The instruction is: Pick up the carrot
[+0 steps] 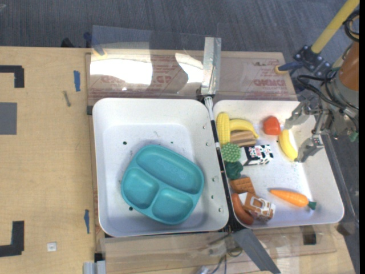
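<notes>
The carrot, orange with a green stub at its right end, lies flat near the front right corner of the right bin. My gripper hovers over the right side of that bin, well behind the carrot and apart from it. Its two fingers stand open with nothing between them. A small yellow fruit lies just left of the gripper.
The right bin also holds corn, a banana, a red tomato, a cow-patterned carton, broccoli and a packet. A teal divided plate sits in the left bin.
</notes>
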`<state>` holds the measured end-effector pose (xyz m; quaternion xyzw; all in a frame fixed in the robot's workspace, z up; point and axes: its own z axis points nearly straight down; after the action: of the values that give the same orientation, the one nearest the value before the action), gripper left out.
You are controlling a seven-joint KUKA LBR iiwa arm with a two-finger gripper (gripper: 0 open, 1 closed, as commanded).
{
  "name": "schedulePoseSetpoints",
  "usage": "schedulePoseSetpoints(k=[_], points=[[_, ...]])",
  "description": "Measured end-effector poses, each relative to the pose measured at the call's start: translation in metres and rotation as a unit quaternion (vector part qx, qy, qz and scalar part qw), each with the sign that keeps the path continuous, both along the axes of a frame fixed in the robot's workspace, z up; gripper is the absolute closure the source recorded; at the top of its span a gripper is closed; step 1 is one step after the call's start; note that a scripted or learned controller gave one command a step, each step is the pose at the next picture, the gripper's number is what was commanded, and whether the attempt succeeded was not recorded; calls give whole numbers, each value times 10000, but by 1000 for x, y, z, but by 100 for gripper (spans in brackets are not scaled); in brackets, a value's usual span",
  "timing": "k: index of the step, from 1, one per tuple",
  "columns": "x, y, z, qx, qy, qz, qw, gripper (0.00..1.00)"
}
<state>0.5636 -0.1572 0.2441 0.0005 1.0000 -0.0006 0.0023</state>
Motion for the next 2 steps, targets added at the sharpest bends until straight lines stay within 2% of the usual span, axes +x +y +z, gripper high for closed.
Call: schedulePoseSetpoints(k=[1,2], points=[[-80,2,-154,4,-9,-624,9981,0],[-81,2,-156,7,-14,1428,9897,0]])
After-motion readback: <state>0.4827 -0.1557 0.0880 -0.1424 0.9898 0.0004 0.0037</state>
